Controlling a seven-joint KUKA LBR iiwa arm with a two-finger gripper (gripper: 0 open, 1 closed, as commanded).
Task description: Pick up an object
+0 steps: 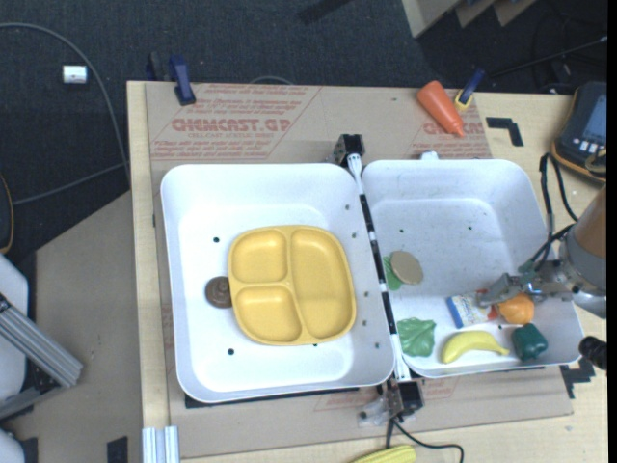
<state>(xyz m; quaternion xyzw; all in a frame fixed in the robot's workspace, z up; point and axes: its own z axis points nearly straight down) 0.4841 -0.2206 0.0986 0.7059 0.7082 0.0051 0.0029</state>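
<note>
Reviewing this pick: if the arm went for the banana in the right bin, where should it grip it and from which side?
Probably across the middle of the banana, coming straight down. It lies flat on the right bin floor, its curve running left-right, so its thickest stretch is mid-length. Fingers should close front-to-back; the green leafy piece and dark green object crowd its ends. The claw sits just above it.
</note>
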